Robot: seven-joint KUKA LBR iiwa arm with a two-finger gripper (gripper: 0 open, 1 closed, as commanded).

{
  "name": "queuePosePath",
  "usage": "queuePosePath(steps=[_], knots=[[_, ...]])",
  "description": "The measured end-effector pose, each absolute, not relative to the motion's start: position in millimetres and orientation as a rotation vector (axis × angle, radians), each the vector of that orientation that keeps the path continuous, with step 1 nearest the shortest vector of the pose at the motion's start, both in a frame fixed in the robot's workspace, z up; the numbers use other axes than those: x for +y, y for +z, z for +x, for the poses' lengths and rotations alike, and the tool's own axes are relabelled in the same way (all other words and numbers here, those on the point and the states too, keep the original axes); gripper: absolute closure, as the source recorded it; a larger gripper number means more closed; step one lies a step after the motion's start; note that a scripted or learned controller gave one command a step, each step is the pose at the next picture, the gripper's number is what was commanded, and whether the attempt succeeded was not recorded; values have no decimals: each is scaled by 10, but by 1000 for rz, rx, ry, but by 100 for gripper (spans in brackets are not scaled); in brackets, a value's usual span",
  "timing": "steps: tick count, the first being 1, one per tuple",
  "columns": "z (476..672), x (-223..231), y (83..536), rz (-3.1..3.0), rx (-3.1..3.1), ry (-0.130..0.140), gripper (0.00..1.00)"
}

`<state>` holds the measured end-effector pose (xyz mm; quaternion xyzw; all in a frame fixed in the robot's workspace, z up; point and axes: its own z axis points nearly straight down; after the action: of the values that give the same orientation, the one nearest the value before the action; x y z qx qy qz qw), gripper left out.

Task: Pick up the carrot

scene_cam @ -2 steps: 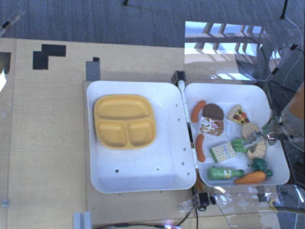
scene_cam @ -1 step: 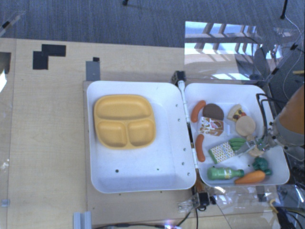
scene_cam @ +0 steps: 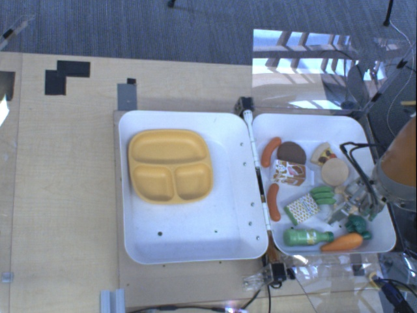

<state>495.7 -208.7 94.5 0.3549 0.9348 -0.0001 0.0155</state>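
Carrot (scene_cam: 343, 242): smooth orange tapered plastic w/ a dark green tuft at its right end, lying near-horizontal at the front edge of the right bin (scene_cam: 384, 243), just right of a glossy green bottle (scene_cam: 307, 238) lying on its side.

Hand (scene_cam: 348, 204): metallic, w/ cables, hovers over the right bin's right half, above and close to the carrot; nothing visibly between its tips. Can't tell if it's spread or pressed together — too cluttered and blurry. Arm's orange band (scene_cam: 401, 155) shows at the right edge.

Other stuff in the right bin: two reddish sausage shapes (scene_cam: 270, 152) along the left wall, one above the other; a dark brown rounded piece (scene_cam: 291, 151); a printed carton-like box (scene_cam: 289, 173) below it; a green-and-white checkered packet (scene_cam: 302, 208); a tan round disc (scene_cam: 335, 172); a small green bumpy item (scene_cam: 322, 193) just left of the hand.

Left bin (scene_cam: 195, 240): shallow white plastic, rounded corners, holds a matte yellow three-compartment tray (scene_cam: 171, 164) in its upper left part.

Bench (scene_cam: 58, 194): pale wood grain, w/ black square marks at the upper left.
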Motion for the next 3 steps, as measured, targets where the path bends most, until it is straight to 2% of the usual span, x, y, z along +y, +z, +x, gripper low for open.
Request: queuePosePath(steps=[1,2,3], knots=[[4907,-2062,1544,757,3035,0,0],[4981,-2038,915,1323,2831,10,0],[5027,-2045,1039,1313,2815,11,100]])
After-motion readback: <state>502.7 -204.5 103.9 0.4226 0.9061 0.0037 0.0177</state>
